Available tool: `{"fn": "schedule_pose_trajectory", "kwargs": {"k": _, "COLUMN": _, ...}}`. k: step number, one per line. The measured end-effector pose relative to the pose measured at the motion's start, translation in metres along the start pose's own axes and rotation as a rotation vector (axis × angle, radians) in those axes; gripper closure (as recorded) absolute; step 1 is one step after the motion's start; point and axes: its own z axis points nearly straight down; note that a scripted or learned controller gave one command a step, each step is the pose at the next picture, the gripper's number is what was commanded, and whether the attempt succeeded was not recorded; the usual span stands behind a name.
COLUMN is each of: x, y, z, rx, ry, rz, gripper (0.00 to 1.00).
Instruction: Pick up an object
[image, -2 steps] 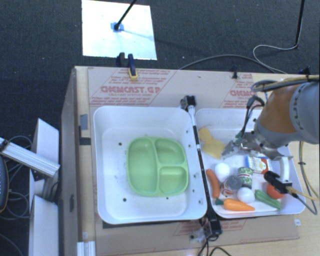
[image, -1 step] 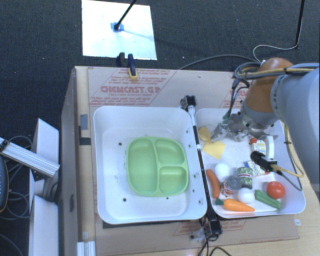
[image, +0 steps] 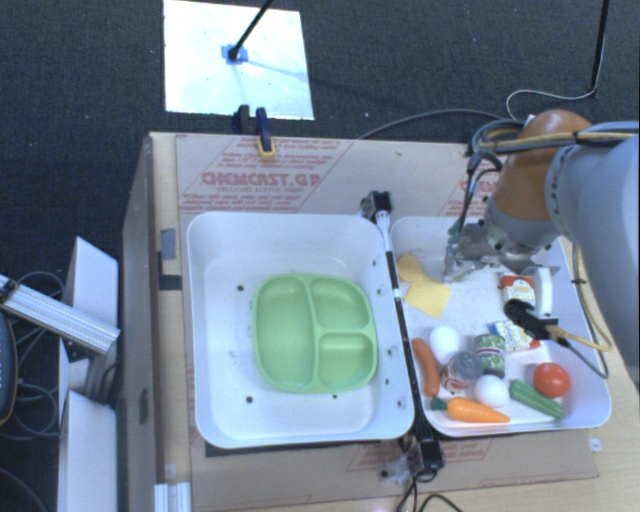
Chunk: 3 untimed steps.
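Note:
My gripper (image: 458, 266) hangs low over the back of the right bin (image: 590, 405), just right of two yellow cheese slices (image: 424, 292). Nothing can be seen held in it. Nearer the front of that bin lie a white egg (image: 443, 342), a reddish carrot (image: 425, 366), a small can (image: 463, 368), a green and white packet (image: 491, 351), a second egg (image: 490, 389), an orange carrot (image: 478, 410), a green cucumber (image: 534, 398) and a red tomato (image: 551, 379). A red and white item (image: 517, 285) lies to the gripper's right.
The left bin (image: 215, 260) holds a green divided plate (image: 313, 332) at its middle. A black clamp (image: 380, 208) sits on the ridge between the bins. The arm's grey body (image: 590, 190) covers the right bin's back right corner.

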Motion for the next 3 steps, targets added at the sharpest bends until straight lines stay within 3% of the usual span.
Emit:
{"fn": "schedule_pose_trajectory", "kwargs": {"k": 1, "x": 0.0, "y": 0.0, "z": 0.0, "rx": 0.0, "ry": 0.0, "rz": 0.0, "gripper": 0.0}}
{"fn": "schedule_pose_trajectory", "kwargs": {"k": 2, "x": 0.018, "y": 0.028, "z": 0.01, "rx": 0.002, "ry": 0.001, "rz": 0.002, "gripper": 0.0}}
{"fn": "schedule_pose_trajectory", "kwargs": {"k": 3, "x": 0.017, "y": 0.028, "z": 0.0, "rx": 0.0, "ry": -0.001, "rz": -0.002, "gripper": 1.0}}
